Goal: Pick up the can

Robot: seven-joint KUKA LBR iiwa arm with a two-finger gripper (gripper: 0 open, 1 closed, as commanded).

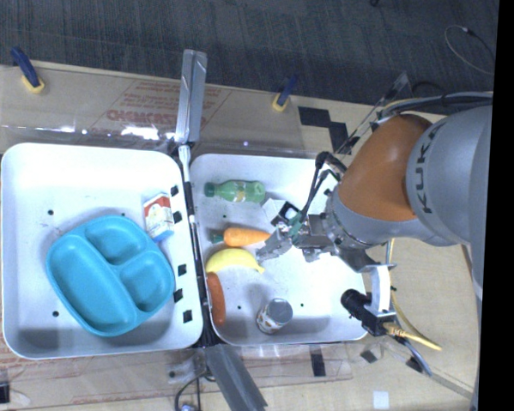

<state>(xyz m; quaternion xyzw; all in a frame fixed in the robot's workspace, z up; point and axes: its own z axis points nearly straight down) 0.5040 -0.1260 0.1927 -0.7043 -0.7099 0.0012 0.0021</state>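
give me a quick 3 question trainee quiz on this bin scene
1. True or false: the can stands in the right bin.
2. What fills much of the left bin? A) blue tray B) green bottle C) banana
3. Name the orange item nearest the gripper.

Key: 1 true. 2 A, the blue tray. 3 the carrot, just left of the gripper.

"KUKA" reads in dark letters down the grey arm [443, 180], right of the fingers; faint red print on the cardboard [142, 108] stays illegible.
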